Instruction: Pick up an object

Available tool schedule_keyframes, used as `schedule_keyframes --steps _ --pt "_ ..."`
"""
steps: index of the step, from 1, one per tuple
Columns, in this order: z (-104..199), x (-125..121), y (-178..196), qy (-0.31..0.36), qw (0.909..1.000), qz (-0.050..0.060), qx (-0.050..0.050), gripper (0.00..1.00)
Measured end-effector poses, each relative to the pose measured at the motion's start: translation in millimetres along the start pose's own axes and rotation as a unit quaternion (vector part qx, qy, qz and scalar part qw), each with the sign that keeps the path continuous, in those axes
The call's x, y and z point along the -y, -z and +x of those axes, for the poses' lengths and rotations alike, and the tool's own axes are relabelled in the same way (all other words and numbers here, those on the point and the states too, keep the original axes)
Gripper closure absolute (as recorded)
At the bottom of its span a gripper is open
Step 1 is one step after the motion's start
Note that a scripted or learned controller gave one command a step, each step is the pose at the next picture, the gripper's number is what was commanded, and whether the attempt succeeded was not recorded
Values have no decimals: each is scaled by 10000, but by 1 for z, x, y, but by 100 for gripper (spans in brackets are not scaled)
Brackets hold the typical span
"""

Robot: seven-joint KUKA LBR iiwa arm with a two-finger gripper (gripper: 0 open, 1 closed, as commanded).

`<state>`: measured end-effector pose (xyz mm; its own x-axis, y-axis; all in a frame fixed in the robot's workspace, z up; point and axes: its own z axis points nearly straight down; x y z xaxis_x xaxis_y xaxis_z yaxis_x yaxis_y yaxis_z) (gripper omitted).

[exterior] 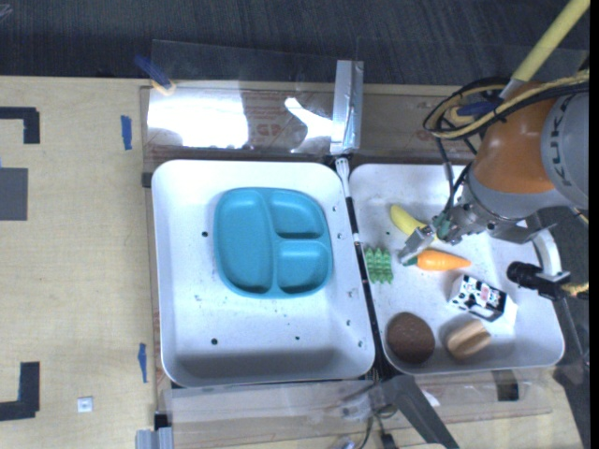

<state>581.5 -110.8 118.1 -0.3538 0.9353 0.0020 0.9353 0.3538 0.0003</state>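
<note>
Gripper (423,243), finger state not discernible, low over the right bin (543,344) centre, tip just beside the carrot (442,261) with the banana (404,219) toward the far edge; nothing visibly lifted, so by judgement grasp and raise both remain.

Dark grey carpet floor (281,12) along the top. Below it, pale wooden bench (70,251) with black tape marks (26,124) and blue tape bits (126,131). Glare on clear plastic sheet (234,110) behind the bins.
</note>
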Motion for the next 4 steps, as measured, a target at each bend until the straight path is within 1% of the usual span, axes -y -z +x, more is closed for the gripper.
schedule_keyframes --steps 1,2,3,4 --pt "0 -19 -31 -302 9995 -11 22 0" --pt "-1 -20 -19 -310 9995 -40 33 100" --pt "56 -65 70 -653 9979 -30 11 100" --pt "30 2 91 83 10000 13 7 100"
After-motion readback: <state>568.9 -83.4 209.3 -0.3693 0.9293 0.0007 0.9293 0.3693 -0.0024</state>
